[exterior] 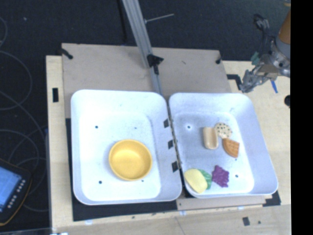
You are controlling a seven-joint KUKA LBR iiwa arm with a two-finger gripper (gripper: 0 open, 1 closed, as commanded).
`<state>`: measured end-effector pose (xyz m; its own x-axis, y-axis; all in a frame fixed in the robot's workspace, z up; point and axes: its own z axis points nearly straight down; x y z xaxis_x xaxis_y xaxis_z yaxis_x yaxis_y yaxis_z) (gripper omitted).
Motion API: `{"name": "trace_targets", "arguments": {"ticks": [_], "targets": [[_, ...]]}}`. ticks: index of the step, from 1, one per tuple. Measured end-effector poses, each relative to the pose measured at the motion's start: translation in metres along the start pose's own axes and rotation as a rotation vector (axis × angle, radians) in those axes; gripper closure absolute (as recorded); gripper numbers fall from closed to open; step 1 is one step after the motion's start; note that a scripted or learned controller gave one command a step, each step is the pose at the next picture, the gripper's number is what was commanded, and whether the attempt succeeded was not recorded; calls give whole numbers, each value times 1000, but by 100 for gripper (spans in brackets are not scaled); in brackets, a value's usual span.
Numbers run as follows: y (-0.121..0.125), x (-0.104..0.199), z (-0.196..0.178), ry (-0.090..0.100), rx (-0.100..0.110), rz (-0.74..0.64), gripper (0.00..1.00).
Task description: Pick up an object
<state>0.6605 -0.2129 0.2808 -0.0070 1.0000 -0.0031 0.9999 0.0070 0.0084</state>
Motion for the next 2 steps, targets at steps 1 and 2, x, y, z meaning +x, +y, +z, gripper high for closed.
{"name": "trace_targets", "arguments": {"ticks": [1,2], "targets": [[-12,56,9,3,8,1,100],[-37,104,19,3,8,2,100]]}}
